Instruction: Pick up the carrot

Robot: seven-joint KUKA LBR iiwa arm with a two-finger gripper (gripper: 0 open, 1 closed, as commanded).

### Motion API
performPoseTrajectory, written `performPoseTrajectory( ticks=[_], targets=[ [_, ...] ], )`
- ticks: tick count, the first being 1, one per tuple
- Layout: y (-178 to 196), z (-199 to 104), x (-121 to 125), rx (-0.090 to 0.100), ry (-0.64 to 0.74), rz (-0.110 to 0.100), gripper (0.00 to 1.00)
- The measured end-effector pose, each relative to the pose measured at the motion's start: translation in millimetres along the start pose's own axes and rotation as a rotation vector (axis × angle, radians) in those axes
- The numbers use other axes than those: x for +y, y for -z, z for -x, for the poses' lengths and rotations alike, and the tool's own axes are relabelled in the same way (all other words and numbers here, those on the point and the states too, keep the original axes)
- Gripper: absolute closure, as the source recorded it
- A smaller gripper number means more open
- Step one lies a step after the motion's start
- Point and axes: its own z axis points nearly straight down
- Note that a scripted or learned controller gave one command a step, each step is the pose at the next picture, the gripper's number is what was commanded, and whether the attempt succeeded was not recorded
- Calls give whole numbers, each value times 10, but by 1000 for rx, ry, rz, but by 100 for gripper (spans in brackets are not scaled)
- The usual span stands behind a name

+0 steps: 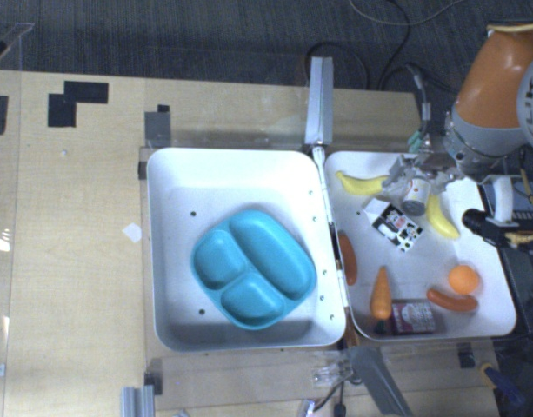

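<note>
The carrot (381, 293) is a small orange cone lying in the right bin (501, 320) near its front edge, tip pointing away from the front. My gripper (412, 193) hangs over the back half of the same bin, between two bananas, well behind and a little right of the carrot. Nothing of the carrot is near it. A black-and-white box (396, 226) lies between the gripper and the carrot.
Around the carrot lie a brown sausage (348, 258) by the left wall, a dark can (414, 317) at the front, an orange (463, 279) and a red sausage (453, 301). Yellow bananas (362, 183) (442, 219) flank the gripper. The left bin (170, 233) holds a blue divided plate (253, 268).
</note>
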Motion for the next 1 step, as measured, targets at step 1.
performPoseTrajectory(
  ticks=[1],
  targets=[
    [-98, 449, -392, -2, 398, 3, 0]
  ],
)
